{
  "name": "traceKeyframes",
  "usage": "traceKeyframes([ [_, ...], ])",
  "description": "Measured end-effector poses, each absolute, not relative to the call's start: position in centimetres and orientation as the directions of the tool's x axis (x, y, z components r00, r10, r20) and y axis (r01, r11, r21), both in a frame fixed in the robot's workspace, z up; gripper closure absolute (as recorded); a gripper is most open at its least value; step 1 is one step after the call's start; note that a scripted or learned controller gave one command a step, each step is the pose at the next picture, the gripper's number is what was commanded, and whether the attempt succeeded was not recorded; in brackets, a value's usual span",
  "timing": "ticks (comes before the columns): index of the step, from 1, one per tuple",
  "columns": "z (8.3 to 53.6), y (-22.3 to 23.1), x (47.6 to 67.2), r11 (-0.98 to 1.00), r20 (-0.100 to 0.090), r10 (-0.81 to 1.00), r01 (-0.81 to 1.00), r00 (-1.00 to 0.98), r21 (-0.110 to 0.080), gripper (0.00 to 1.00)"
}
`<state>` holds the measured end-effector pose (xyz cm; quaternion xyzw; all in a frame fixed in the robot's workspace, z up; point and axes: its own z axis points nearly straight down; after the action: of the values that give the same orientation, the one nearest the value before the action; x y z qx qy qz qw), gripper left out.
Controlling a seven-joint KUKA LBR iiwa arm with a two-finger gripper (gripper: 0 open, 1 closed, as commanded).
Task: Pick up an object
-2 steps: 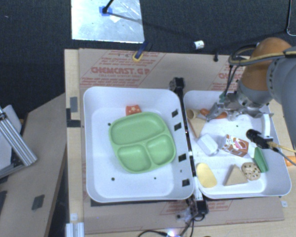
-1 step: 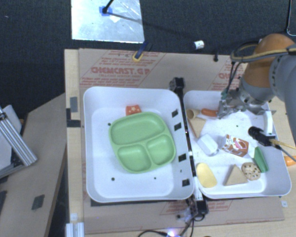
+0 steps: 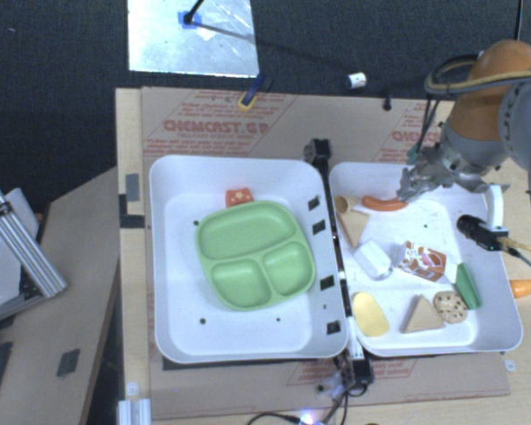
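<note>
My gripper (image 3: pixel 411 189) hangs low over the back of the right bin (image 3: pixel 504 321), its tips just above the right end of an orange sausage-shaped piece (image 3: pixel 382 204). The wrist body hides the fingertips. Other pieces lie in the same bin: a tan wedge (image 3: pixel 350 227), a white block (image 3: pixel 372 258), a red-brown packet (image 3: pixel 423 260), a yellow oval (image 3: pixel 369 314), a tan triangle (image 3: pixel 420 315), a cookie (image 3: pixel 449 305) and a green stick (image 3: pixel 466 285).
The left bin (image 3: pixel 173 326) holds a green divided tray (image 3: pixel 252 253) and a small red-orange block (image 3: pixel 239 197) behind it. A black divider (image 3: pixel 329 237) runs between the bins. An orange carrot-like piece (image 3: pixel 527 286) lies outside the right bin's rim.
</note>
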<state>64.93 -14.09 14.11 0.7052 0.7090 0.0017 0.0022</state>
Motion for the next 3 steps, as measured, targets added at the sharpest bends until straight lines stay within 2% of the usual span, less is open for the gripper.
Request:
traceKeyframes([
  [1, 20.3, -13.4, 64.9, 0.007, -0.001, 1.000, 1.000, -0.007, 0.007, 1.00],
  [2, 22.6, -13.3, 65.0, 0.007, 0.000, 1.000, 1.000, -0.007, 0.004, 1.00],
  [3, 23.0, -10.7, 60.4, 0.007, 0.001, 1.000, 1.000, -0.007, -0.002, 1.00],
])
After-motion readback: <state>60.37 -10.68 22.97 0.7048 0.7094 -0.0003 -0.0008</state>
